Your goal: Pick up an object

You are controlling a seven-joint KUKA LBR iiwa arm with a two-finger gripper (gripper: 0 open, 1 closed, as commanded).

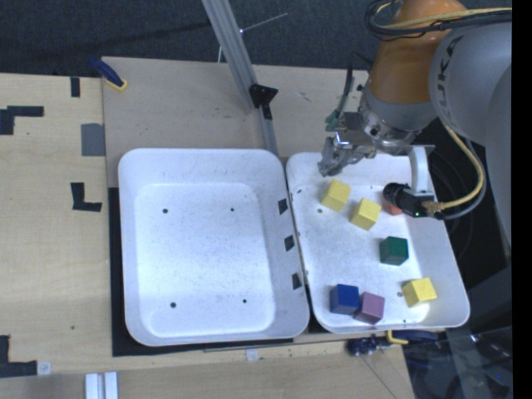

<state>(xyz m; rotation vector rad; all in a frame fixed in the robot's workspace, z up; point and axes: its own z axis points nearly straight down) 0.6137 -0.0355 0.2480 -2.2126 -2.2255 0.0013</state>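
My gripper (332, 162) hangs over the far left corner of the right bin (440, 256), just above and behind a yellow block (336, 195). Nothing shows between its fingers. A second yellow block (365, 213) lies close to the first, toward the right. A green block (394, 250) sits mid-bin. Near the front edge are a blue block (344, 298), a purple block (371, 307) touching it, and a third yellow block (420, 291). A small red-orange piece (394, 209) peeks out by the black cable fitting.
The left bin (133, 214) lies beside the right one, their rims meeting in the middle. A slanted metal pole (237, 52) rises behind the bins. The grey arm with its orange band (416, 48) fills the upper right. Yellow cables (470, 191) loop over the right bin's far side.
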